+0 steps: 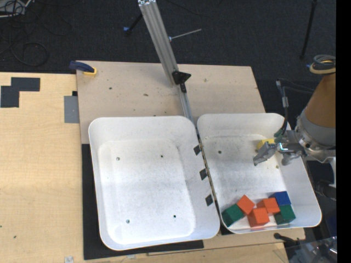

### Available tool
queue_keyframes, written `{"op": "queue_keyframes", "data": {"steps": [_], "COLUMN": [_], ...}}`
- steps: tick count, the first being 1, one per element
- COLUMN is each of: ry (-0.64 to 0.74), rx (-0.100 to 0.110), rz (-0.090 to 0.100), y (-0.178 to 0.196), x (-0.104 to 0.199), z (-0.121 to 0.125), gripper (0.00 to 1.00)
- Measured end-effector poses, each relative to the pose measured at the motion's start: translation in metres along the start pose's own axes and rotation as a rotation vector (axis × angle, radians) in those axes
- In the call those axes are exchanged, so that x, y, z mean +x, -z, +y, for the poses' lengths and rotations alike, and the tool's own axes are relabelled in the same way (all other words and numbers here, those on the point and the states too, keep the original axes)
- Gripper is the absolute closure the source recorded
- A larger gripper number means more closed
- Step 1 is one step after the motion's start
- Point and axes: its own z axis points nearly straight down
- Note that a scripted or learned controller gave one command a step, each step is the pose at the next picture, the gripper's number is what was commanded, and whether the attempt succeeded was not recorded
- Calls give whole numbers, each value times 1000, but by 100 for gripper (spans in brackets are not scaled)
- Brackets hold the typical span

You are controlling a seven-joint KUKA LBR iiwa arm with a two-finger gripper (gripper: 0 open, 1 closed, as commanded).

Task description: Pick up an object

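My arm (323, 111) comes in over the right edge of the desk (219, 89), and my claw (272, 149) hangs above the right bin (236, 130), near that bin's right wall and towards its far end. A small yellow piece (267, 143) shows right at the claw, but I cannot tell whether it sits between my fingers or merely lies beneath them, nor whether those fingers are spread or pressed together. I judge nothing is securely held yet.

To do this step well, I would come straight down on one piece with room on both sides. The cluster in the right bin's near right corner is packed tight, so the outermost block is the safer choice.

The left bin (109, 130) is the largest thing on the desk, and I see only its speckled white floor. The right bin holds the blocks, all crowded into that near right corner:
- three orange blocks (259, 216), touching one another in the middle
- a green block (233, 215) at the cluster's left end
- a darker green block (285, 216) at its right end
- a blue block (282, 198) just behind that
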Motion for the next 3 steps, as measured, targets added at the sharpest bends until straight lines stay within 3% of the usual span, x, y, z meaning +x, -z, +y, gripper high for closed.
{"op": "queue_keyframes", "data": {"steps": [1, 3], "ry": [-3, -3], "rx": [-5, 1], "rz": [-1, 0], "y": [2, -101], "x": [-1, 13], "z": [1, 7], "gripper": [0, 0]}}
